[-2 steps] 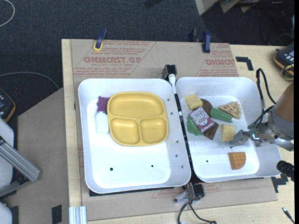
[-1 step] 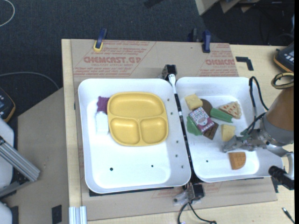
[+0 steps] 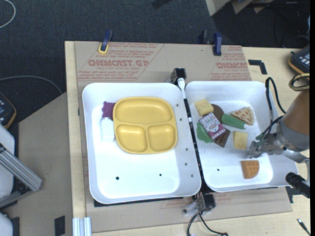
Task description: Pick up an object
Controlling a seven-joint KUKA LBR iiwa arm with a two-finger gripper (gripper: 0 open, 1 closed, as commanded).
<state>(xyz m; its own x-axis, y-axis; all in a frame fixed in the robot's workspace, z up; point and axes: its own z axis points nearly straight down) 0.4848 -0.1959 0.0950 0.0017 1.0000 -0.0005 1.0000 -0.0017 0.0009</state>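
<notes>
Two white bins sit side by side on the bench; the gripper (image 3: 254,150) hangs low over the right bin (image 3: 224,181), close to its right wall. How far it is open cannot be told at this size and angle, and nothing can be seen in its grasp. Just below the gripper lies an orange waffle-like toy (image 3: 250,169), apart from it. Just to its left is a pale yellow block (image 3: 240,140), nearly touching. Up and left of the gripper lie a pizza-slice toy (image 3: 243,115), a green piece (image 3: 232,121), a small pink-labelled packet (image 3: 212,124) on a brown piece, and a yellow cheese-like cube (image 3: 203,106). Well to the gripper's left, in the left bin (image 3: 138,181), a yellow divided tray (image 3: 145,124) rests with a purple item (image 3: 108,109) and a white item (image 3: 107,129) just beyond its far side.
</notes>
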